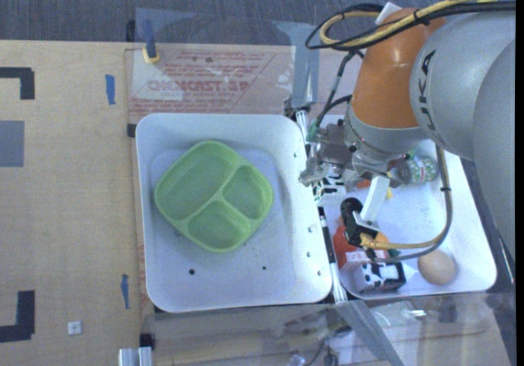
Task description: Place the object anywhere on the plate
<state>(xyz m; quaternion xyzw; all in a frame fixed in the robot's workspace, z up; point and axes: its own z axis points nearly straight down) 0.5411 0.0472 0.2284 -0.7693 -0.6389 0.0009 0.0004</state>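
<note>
In the left bin, a green plate with three compartments is being shown lying flat near the middle, turned cornerwise to the bin's walls. The right bin is being crowded by the grey arm, which is being reached in from the right, its orange band being seen above the wrist. The gripper is being held low over the right bin's left edge, just beside the wall that is being shared by the two bins. Whether the gripper is released or clenched cannot be told, since it is being viewed from above and its tip is being hidden by its own body. Which thing is meant for the plate cannot be told for sure: the loose things are all being kept in the right bin, well apart from the plate. A tan egg-shaped thing is being seen near that bin's front right corner. A black-and-white thing is lying just beside it to the left, and an orange-red thing is lying close to the dividing wall, below the gripper in the view. A small clear bottle-like thing is being partly covered by the arm. Both bins are being borne by a wooden bench, with a cardboard sheet being laid behind the left bin
</note>
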